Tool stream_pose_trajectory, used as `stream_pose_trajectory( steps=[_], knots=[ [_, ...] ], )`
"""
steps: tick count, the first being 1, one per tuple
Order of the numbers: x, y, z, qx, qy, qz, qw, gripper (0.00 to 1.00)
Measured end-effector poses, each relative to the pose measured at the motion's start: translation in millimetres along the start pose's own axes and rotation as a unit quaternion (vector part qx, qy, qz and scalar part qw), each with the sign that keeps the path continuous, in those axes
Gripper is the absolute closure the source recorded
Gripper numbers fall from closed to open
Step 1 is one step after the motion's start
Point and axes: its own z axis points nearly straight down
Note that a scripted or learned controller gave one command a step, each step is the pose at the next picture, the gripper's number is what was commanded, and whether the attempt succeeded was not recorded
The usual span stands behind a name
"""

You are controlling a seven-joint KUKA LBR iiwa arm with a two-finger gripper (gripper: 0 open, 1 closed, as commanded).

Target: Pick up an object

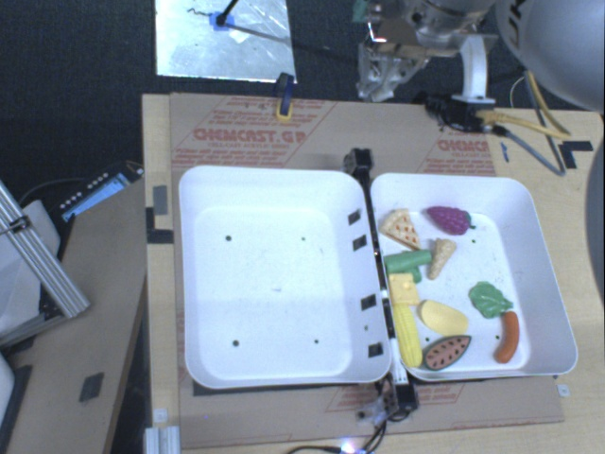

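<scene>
My gripper (380, 76) hangs high above the bench, beyond the far edge of the right bin (544, 253). Nothing shows between its pale fingers. In the right bin lie several toy foods: a pizza slice (401, 227), purple grapes (449, 218), a green piece (408, 262), a beige piece (440, 257), a corn cob (406, 322), a yellow lemon-like piece (442, 317), a watermelon slice (445, 353), a green leaf (490, 299) and an orange sausage (508, 337).
The left bin (274, 272) sits beside the right one, joined by a black clip strip (371, 253). A shiny foil sheet (225, 25) lies at the back left. Cables (529, 126) run along the bench at the back right.
</scene>
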Motion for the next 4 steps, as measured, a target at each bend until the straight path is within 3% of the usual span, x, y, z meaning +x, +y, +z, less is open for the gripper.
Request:
stream_pose_trajectory(
  steps=[2, 3, 4],
  knots=[
    [28, 1, -110, 0.001, -0.001, 0.004, 1.0000, 1.00],
    [-30, -38, -122, 0.003, -0.002, 0.008, 1.0000, 1.00],
    [-91, -110, -122, 0.003, -0.002, 0.009, 1.0000, 1.00]
  ],
)
